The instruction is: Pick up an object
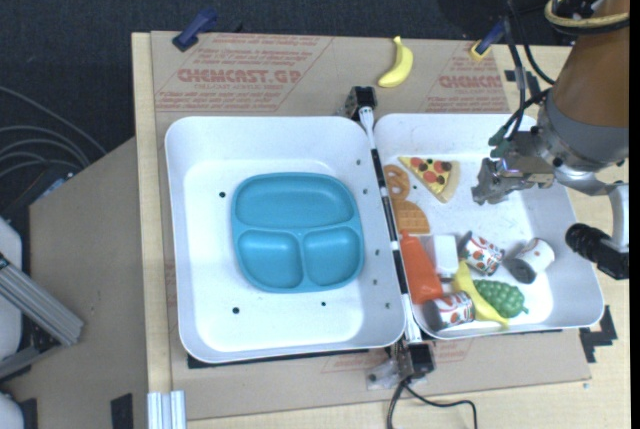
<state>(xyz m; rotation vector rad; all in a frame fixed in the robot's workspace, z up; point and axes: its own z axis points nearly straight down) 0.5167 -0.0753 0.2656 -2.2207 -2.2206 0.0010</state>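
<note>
1. The gripper [497, 185] hangs over the right bin [570, 312], toward 3 o'clock in the view, above bare white floor in the bin's upper half.
2. Whether its jaws are wide or narrow cannot be told from this angle; nothing shows between them.
3. A pizza slice toy [432, 174] lies just at 9 o'clock of the gripper, apart from it.
4. A pretzel [397, 182] and a brown bread piece [410, 216] sit along the bin's left wall.
5. At 6 o'clock of the gripper lies a cluster: an orange-red block [421, 269], a small can [483, 255], a yellow-and-green corn toy [495, 298] and a white cup [528, 259].
6. The left bin [195, 217] holds a blue divided plate [297, 230].
7. A banana [397, 65] rests on the bench [260, 77] at 12 o'clock, outside both bins.
</note>
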